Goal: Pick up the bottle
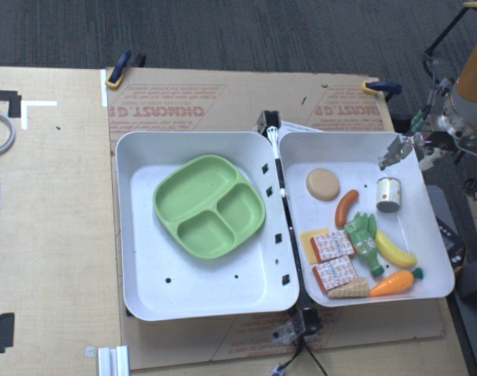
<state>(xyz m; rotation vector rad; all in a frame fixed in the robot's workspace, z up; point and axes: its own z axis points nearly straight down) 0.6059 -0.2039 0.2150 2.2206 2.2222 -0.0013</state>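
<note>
The arm reached in from the right edge of the camera view, its orange band [469, 81] showing at the upper right above the grey wrist. The end effector [408, 149] hung low and pointed leftward, its two thin fingers spread apart with nothing between them.

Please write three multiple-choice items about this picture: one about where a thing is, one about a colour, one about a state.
1. Where does the green bottle lie?
A. left bin
B. right bin
C. on the cardboard

2. What colour is the divided plate?
A. green
B. red
C. white

3. Where is the pincer?
A. closed on the bottle
B. over the left bin
C. at the right bin's far right corner, apart from the bottle

Key: 1 B, it lies beside the banana. 2 A, it is light green. 3 C, the bottle lies untouched.
</note>
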